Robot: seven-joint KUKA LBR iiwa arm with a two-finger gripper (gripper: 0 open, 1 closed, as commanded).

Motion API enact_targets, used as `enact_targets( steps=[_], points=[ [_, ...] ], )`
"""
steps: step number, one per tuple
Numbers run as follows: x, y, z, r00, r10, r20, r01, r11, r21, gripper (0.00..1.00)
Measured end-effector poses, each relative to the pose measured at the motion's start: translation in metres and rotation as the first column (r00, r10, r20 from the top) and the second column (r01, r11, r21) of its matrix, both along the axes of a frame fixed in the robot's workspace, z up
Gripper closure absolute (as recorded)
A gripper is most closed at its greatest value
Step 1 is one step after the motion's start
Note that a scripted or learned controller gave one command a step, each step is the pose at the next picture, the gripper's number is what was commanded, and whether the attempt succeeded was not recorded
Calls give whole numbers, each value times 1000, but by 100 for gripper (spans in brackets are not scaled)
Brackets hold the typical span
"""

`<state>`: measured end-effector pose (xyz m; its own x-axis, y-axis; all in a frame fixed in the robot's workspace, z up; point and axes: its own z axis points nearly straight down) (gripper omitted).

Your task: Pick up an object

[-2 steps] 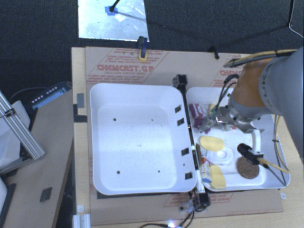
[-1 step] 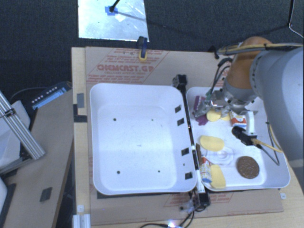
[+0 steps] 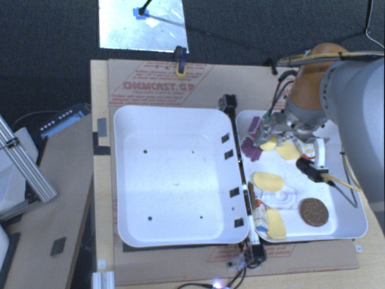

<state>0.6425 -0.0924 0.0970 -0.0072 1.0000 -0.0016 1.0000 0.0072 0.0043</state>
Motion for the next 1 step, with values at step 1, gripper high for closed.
enact_targets(
  steps=[1],
  points=[
    [29,66,94,1000,3,7,-3,1000,3,100]
  ],
)
